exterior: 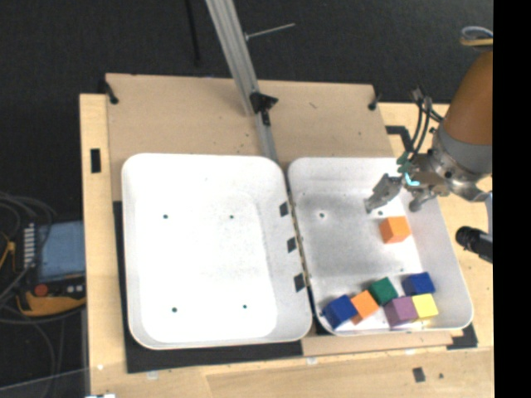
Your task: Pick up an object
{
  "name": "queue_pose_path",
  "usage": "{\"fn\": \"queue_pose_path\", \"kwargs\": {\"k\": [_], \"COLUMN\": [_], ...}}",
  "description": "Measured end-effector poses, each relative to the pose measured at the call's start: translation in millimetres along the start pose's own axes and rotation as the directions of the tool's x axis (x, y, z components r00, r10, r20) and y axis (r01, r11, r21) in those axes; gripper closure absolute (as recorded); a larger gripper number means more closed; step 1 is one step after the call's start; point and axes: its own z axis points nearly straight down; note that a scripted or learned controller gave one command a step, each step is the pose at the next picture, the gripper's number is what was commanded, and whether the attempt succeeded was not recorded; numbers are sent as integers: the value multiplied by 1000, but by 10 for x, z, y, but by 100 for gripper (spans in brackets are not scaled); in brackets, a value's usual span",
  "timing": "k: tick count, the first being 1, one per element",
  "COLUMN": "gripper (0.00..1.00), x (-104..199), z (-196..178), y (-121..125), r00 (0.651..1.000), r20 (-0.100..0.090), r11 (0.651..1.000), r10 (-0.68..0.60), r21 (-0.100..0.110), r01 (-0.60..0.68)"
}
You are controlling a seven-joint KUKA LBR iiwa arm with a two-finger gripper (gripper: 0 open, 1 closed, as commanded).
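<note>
An orange cube (395,229) lies alone in the right bin (332,247), toward its right side. Along the bin's near edge sits a cluster of cubes: blue (339,309), orange (364,304), green (382,290), purple (401,309), yellow (425,306) and another blue (419,284). My gripper (400,196) hangs just above and behind the lone orange cube, its fingers (382,193) spread open with nothing between them.
The left bin (207,247) stands beside the right one, joined by black clips at the shared edge. A slanted metal post (236,48) rises behind the bins. Cables and a blue box (58,251) lie off the bench at left.
</note>
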Motion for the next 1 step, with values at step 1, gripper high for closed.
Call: {"fn": "queue_pose_path", "kwargs": {"k": [1], "gripper": [0], "x": [-2], "z": [-23], "y": [8], "r00": [1000], "r20": [1], "r11": [1000], "r10": [1], "r21": [-5], "r01": [-1]}}
